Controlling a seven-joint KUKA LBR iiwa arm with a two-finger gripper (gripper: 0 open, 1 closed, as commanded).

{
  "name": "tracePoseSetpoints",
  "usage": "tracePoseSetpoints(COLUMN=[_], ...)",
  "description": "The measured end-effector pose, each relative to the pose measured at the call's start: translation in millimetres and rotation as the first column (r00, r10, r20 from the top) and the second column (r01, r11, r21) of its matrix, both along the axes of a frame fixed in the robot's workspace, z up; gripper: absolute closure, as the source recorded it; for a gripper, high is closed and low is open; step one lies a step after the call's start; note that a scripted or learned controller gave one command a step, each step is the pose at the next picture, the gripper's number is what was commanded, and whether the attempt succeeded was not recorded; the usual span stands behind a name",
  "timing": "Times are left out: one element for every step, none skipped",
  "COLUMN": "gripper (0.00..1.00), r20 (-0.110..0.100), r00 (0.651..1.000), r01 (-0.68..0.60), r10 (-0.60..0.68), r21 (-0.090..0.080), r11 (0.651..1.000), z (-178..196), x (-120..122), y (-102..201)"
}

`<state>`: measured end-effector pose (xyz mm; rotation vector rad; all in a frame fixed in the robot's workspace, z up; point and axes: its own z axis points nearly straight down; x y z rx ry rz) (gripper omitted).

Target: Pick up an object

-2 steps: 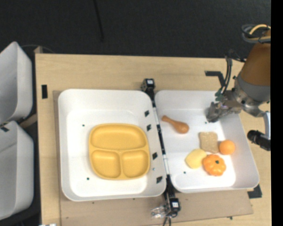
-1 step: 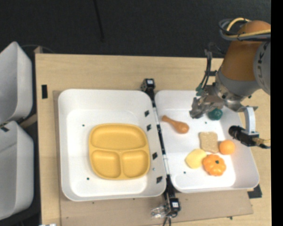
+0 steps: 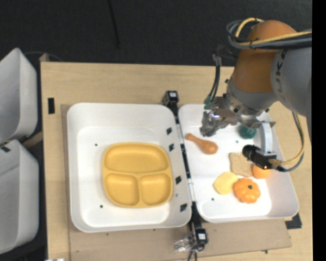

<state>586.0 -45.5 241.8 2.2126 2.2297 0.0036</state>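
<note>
My gripper (image 3: 210, 125) hangs over the back left part of the right bin (image 3: 282, 200), just above the thin end of a brown drumstick-shaped toy (image 3: 202, 143). Nothing shows between its fingers. Toward the front of the same bin lie a pale yellow piece (image 3: 225, 182), an orange pumpkin toy (image 3: 246, 190), a tan slice of bread (image 3: 240, 163) and a small orange piece (image 3: 262, 171). A teal object (image 3: 248, 130) peeks out from under the wrist.
The left bin (image 3: 81, 124) holds a yellow tray (image 3: 137, 174) with three compartments. A raised divider with black clips (image 3: 180, 145) separates the two bins. White shapes (image 3: 11, 145) stand off the bench at the left. The arm's orange band (image 3: 258, 58) looms over the right bin's back.
</note>
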Motion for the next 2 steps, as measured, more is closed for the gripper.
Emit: tracePoseSetpoints(gripper=[1.0, 1.0], r20=[0.0, 0.0], r00=[1.0, 1.0], r01=[0.002, 0.001], r10=[-0.002, -0.001], r21=[-0.001, -0.001], r11=[1.0, 1.0], z=[-8, -14], x=[9, 19], y=[45, 97])
